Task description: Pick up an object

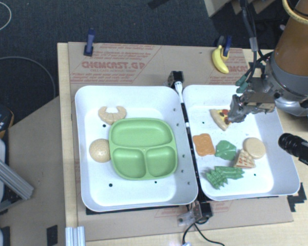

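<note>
- Green leafy toy (224, 176) nearest the camera, low in right bin (282, 186); tangled outline likely to snag if chosen as target.
- Wedge with red dots (245, 161) touching tan round disc (254, 147); risk of dragging both, or of lifting neither.
- Orange slab (203, 144) just beside green lump (226, 150); flat profile, poor purchase likely.
- Gripper (235, 114) low over yellow wedge with red spot (219, 118), the probable object; cannot tell whether open or closed, no grasp confirmed. Off-centre descent could push the wedge aside toward the bin divider.
- Left bin (87, 178): green divided tray (142, 147), tan ball (99, 150), bitten pastry (112, 114); well apart, no interference expected.
- Banana (220, 60) beyond the bins; outside the work area.
</note>
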Available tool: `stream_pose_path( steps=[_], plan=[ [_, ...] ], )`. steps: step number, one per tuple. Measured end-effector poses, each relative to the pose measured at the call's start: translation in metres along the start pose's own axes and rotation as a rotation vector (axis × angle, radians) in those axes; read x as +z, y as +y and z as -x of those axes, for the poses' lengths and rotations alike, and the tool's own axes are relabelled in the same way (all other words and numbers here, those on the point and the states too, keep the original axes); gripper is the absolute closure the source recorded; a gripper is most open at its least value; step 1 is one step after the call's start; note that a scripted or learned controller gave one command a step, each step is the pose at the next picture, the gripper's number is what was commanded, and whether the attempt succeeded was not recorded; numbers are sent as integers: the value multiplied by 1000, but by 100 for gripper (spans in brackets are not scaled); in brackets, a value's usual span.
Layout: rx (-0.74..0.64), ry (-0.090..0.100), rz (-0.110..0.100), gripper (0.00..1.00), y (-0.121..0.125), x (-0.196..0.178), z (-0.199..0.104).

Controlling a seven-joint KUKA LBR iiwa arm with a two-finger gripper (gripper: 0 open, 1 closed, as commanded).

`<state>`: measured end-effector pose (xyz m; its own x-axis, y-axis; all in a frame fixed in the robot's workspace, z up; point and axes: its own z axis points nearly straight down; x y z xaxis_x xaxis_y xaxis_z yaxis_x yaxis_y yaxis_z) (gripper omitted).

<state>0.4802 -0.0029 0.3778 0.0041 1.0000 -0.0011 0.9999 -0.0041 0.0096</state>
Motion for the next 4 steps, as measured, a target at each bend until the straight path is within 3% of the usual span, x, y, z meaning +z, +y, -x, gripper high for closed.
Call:
stream_pose_path(
  steps=[1,2,3,4],
  plan=[
    [-10,2,-15,100,-2,27,-54],
    [3,-1,-21,100,18,132,-1],
    [-6,2,1,100,-1,37,-11],
    [-13,4,1,100,0,-32,-90]
  ],
)
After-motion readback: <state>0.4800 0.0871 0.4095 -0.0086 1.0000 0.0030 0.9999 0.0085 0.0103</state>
